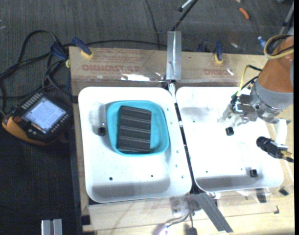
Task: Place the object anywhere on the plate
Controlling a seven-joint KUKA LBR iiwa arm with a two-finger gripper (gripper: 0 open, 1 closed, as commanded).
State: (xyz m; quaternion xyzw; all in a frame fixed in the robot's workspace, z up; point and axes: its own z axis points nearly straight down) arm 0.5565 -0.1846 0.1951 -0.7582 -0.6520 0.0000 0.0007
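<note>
Dark grey ribbed rectangular block [134,129], four raised ridges running across its short side, matte, no markings readable on it. It lies flat on the turquoise plate [161,131], about centre of it, touching the plate; the plate sits in the left white bin [125,185], toward that bin's 12 o'clock half. Long axis of the block runs roughly 12 to 6 o'clock, tilted a touch clockwise; ridges run 9 to 3. A small pale translucent item [96,115] and a tiny dark piece [101,129] sit at the plate's 9 o'clock, just beside its rim, too blurred to name. Gripper [232,121] is over the right white bin [222,175], toward its 1 o'clock part, well apart from the block; nothing between its fingers, and its opening can't be judged from this angle. Orange band of the arm [279,75] at frame's 3 o'clock. Cardboard panel [120,65] behind the bins carries faint red print, not legible. Teach pendant [39,117] with lit bluish screen on the floor at 9 o'clock, text too small.
</note>
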